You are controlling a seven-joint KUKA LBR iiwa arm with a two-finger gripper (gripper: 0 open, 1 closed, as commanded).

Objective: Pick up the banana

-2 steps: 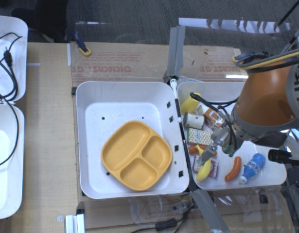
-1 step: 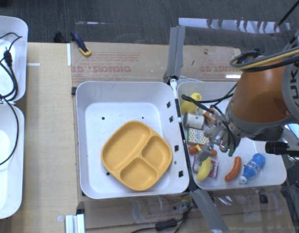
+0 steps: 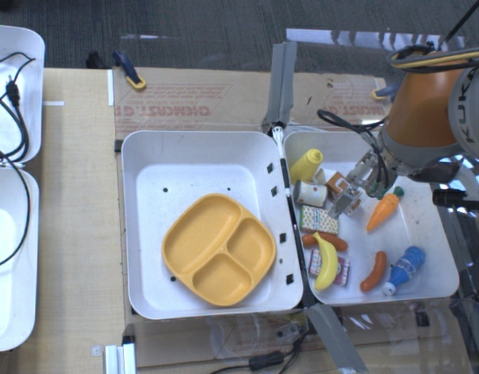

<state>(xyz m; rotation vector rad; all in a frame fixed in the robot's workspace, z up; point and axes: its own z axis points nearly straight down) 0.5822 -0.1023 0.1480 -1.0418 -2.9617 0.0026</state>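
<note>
Banana (image 3: pixel 326 260) lies in right bin (image 3: pixel 434 287), near its left wall toward front, curved, resting partly on small patterned packet (image 3: pixel 339 271). Gripper (image 3: pixel 350 195) hangs over bin's middle, well apart from banana, fingers slightly spread with nothing between them. Nearby: yellow bottle (image 3: pixel 307 164), white can (image 3: pixel 310 193), carrot (image 3: pixel 382 210), sausage (image 3: pixel 373 272), blue bottle (image 3: pixel 402 269) (cap toward front). Left bin (image 3: pixel 146 209) holds yellow divided plate (image 3: pixel 218 248), three compartments, sitting tilted relative to bin walls.
</note>
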